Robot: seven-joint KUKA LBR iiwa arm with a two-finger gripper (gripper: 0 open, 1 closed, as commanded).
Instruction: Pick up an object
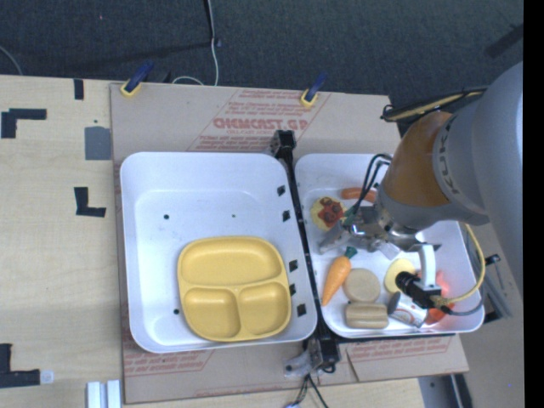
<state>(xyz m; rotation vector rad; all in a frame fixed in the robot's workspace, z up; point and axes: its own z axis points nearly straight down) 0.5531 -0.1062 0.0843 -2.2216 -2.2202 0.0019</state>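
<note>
Two bins (136,228), tool (348,238) above carrot (336,279)

Evenly and fairly brightly lit from overhead, with soft, short shadows only. Mild glare on the left bin (144,202), washing out its white floor and rim; same whiteness across the right bin (327,170). Faint shadow under the yellow divided plate (234,287) along its near edge. Small red glow at the near right, beside the arm (459,168). Slightly soft and grainy throughout, small items in the right bin smeared. Dark, dim carpet (340,24) at the far side.
</note>
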